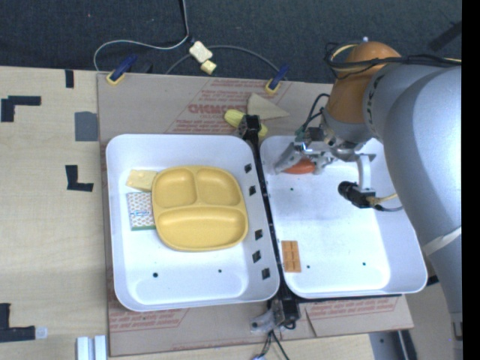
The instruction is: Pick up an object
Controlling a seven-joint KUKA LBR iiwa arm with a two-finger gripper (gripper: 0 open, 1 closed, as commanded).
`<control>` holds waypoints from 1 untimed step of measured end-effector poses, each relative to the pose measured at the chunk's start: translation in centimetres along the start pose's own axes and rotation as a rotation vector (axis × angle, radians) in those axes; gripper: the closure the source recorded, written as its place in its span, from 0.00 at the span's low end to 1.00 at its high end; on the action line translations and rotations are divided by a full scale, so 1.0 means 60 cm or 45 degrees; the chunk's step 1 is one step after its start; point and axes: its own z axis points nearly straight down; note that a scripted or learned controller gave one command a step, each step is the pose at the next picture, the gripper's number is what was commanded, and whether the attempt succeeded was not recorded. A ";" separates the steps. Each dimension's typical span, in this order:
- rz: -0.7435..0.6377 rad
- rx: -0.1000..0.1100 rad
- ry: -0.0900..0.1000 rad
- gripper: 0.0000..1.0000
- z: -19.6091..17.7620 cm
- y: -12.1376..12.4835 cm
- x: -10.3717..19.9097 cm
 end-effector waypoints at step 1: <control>-0.002 0.001 0.004 0.00 0.000 0.000 -0.004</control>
